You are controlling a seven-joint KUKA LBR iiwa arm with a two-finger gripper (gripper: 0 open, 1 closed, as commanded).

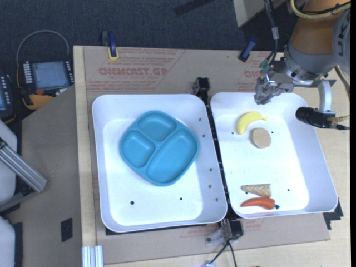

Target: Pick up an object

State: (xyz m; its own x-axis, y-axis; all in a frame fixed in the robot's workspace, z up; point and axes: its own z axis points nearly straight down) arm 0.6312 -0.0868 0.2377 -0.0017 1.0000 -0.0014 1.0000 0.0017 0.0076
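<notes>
Surface (pixel 167 65) is a brown board w/ red print, lying on dark carpet; you've got a small screen device (pixel 49 74) off the board's upper left and a yellow-blue clamp (pixel 112 46) on its top edge. Two white bins sit side by side on it. Left bin (pixel 111 204) holds a blue divided plate (pixel 159 147), roughly centred, nothing on it. Right bin (pixel 311 166) holds a yellow banana (pixel 248 120) near its top, a tan round piece (pixel 261 138) touching just below the banana, and lower down a tan wedge (pixel 257 189) lying right above a red-orange chili (pixel 259 203) near the bottom rim.

Gripper (pixel 267 92) hangs over the right bin's top edge, above and a bit right of the banana, near but apart from it. Nothing between its fingers that you can see; how far they're parted, can't tell from here.
</notes>
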